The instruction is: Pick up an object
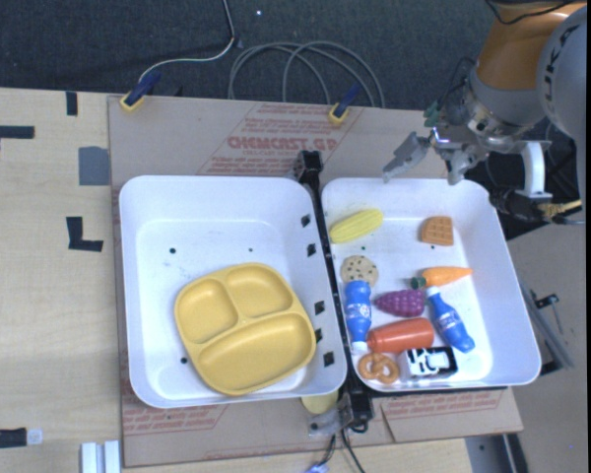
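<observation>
The right bin (502,264) holds several toy foods: a yellow corn cob (356,226), a waffle (435,231), a cookie (358,269), a carrot (443,276), purple grapes (402,303), two blue bottles (358,310) (451,323), a red sausage (401,336) and a pretzel (379,367). My gripper (421,172) hangs over the bin's back rim, above and behind the waffle. It is open, with its two fingers (399,161) spread wide and nothing between them.
In the left bin (138,264) lies a yellow divided plate (244,325). A black-and-white card (431,361) sits at the right bin's front. Cables loop on the dark floor behind the bench, and clamps hold the cardboard's back edge.
</observation>
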`<state>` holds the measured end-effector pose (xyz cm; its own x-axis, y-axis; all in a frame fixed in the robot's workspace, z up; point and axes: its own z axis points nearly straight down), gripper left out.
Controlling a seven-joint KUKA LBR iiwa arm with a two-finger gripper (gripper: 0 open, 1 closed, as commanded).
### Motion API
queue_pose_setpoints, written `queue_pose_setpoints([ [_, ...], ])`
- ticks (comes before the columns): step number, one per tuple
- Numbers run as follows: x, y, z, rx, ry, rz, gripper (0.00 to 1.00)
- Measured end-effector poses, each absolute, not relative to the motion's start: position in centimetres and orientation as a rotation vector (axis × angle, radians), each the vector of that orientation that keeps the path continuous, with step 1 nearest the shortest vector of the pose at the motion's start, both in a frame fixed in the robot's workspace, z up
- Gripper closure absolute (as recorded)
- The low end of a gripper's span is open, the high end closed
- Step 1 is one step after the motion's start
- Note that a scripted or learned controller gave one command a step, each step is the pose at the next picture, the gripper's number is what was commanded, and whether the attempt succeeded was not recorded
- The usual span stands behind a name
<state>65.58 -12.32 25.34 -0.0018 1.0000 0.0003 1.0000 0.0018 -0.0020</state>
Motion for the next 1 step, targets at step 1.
queue_pose_setpoints([
  [1, 58.80, -20.13, 18.68, -2.226, -2.207, 0.015, 0.00],
])
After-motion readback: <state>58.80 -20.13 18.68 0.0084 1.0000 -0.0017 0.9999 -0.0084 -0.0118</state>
